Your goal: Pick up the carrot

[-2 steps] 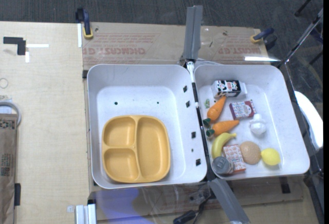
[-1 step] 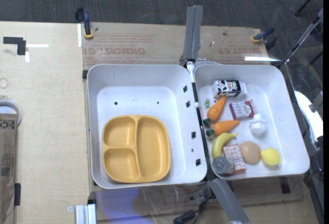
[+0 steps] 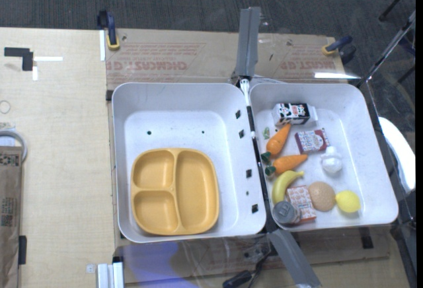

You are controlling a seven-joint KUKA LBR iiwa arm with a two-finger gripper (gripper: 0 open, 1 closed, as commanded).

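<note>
Though the gripper's state cannot be told, both carrots lie loose by the right bin's [image 3: 370, 115] left wall: the upper carrot [image 3: 279, 138] below the milk carton [image 3: 293, 112], the lower carrot [image 3: 289, 163] crowded above the banana [image 3: 285, 183], probably just scattered there.

Your readable text, one item: cardboard sheet [image 3: 198, 59] behind bins, red print, upside down and mirrored from your camera, repeated left and right; reads roughly "CHEMCO", rest unclear. Labels on small cartons in right bin [image 3: 370, 148]: too small for you to read.
</note>
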